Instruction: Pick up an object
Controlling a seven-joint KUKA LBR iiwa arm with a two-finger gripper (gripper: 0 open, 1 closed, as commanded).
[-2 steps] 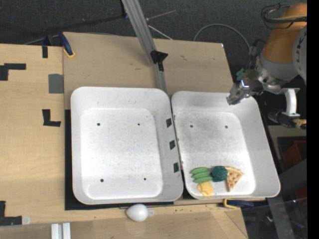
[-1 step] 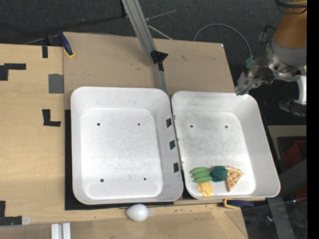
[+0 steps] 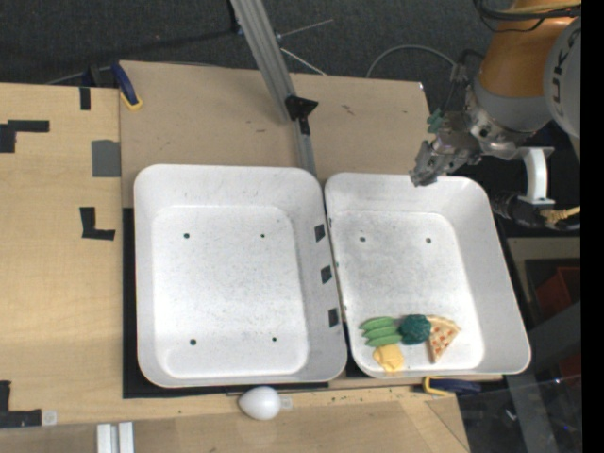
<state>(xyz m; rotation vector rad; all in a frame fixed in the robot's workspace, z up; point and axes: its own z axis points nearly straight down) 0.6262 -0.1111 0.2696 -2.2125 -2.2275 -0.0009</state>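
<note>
The shallow white plastic bin on the left (image 3: 226, 272) sits with its speckled floor bare, its right rim meeting the neighbouring shallow white bin on the right (image 3: 472, 253) along the bench's middle. Below the left bin's near rim, on the wooden bench top (image 3: 189, 130), lies a small white egg-shaped object (image 3: 260, 403). In the right bin, the objects are bunched at its near edge: a green ridged pod-like toy (image 3: 379, 328) touches a dark teal rounded lump (image 3: 413, 327), a small yellow chunk (image 3: 389, 357) lies just below them, and an orange and tan wedge like a pizza slice (image 3: 442, 336) rests beside the lump toward the near right corner. The grey two-finger gripper (image 3: 424, 176) hangs over the right bin's far rim, near its far right corner (well apart from the toys); whether its fingers are spread or pressed together I cannot tell.
</note>
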